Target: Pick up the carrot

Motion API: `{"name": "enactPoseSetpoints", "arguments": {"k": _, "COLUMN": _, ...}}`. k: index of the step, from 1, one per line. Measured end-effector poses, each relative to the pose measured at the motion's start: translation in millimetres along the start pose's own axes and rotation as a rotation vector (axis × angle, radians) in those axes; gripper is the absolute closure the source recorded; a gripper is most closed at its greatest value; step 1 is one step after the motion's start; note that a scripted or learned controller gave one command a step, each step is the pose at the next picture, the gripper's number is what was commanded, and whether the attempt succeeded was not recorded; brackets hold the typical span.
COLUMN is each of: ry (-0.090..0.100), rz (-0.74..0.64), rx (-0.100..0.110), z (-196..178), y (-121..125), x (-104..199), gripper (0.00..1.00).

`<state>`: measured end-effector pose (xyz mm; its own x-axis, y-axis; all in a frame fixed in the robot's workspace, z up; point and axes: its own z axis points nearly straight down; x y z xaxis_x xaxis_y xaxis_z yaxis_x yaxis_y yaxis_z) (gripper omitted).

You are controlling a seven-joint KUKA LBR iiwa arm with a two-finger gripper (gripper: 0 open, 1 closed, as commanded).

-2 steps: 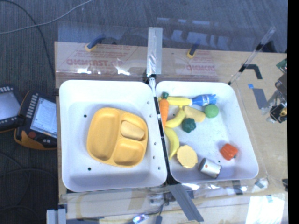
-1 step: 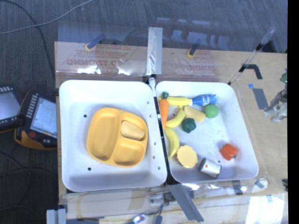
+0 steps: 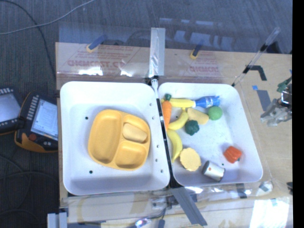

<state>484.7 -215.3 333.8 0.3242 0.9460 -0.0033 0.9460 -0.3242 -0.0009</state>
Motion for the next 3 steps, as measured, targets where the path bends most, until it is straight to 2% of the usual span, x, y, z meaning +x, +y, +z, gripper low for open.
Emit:
{"name": "enactPoseSetpoints", "arguments": {"k": 1, "ry": 0.001, "rz": -0.291, "rx": -0.001, "z": 2.5, "y": -5.0, "x": 15.6, "gripper": 1.00}}
{"name": "enactPoseSetpoints", "arguments": {"k": 2, "ry": 0.002, "rz": -0.568, "rx": -0.001, "z": 18.1, "y": -1.6, "x": 3.2, "gripper": 1.00}}
{"name": "enactPoseSetpoints", "arguments": {"k": 3, "ry": 0.000, "rz": -0.783, "rx": -0.003, "z": 4.5, "y": 2.6, "x": -8.2, "gripper": 1.00}}
